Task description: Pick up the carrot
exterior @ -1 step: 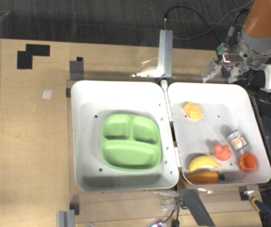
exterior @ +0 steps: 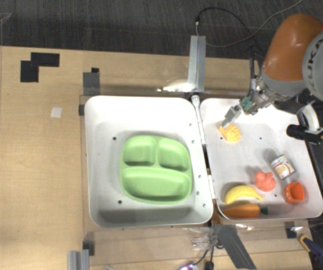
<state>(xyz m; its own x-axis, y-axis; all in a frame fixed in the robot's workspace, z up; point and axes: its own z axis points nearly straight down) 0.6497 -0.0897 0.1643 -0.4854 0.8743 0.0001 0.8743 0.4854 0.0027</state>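
Can't tell how wide my gripper (exterior: 229, 117) is, but that carrot (exterior: 243, 210) looks light, stiff, slick, so I'd pinch mid-body.

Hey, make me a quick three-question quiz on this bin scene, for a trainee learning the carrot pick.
1. True or false: the carrot lies in the left bin.
2. Which item touches the carrot? A) banana B) yellow corn piece C) small jar
3. Fill in: the green divided plate sits in the ___ bin.

Key
1. False: it lies at the near edge of the right bin.
2. A: the banana rests right against it. The claw is up by the corn piece, far from the carrot.
3. left
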